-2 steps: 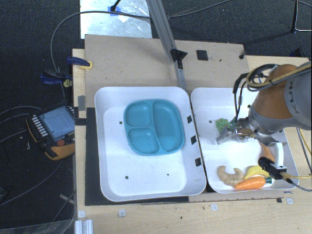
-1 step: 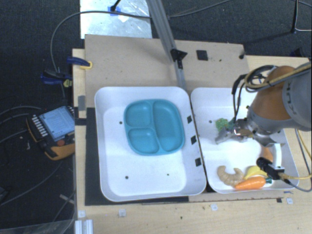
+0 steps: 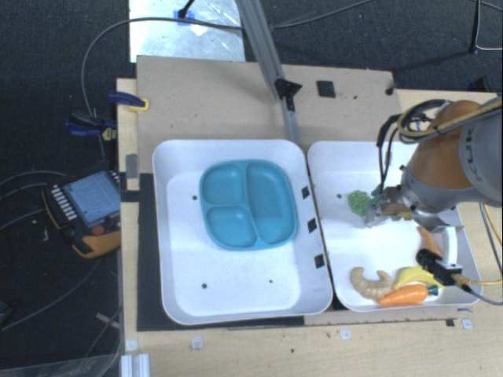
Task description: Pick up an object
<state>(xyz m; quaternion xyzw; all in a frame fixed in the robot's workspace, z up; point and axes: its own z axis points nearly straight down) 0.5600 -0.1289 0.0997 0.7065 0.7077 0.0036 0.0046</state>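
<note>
reaching in from the right, arm (image 3: 448,159) puts pincer (image 3: 380,210) low in right bin (image 3: 338,163), just beside green broccoli-like piece (image 3: 359,203); can't tell the pincer's state. front corner of that bin: tan curved piece (image 3: 368,282), yellow banana (image 3: 416,276), orange carrot (image 3: 405,294), bunched close. left bin (image 3: 181,289) holds blue divided plate (image 3: 248,204). no readable writing. tan worktop (image 3: 204,93), dark carpet floor (image 3: 47,53) with cables, handheld pendant (image 3: 85,210) at left.
</note>
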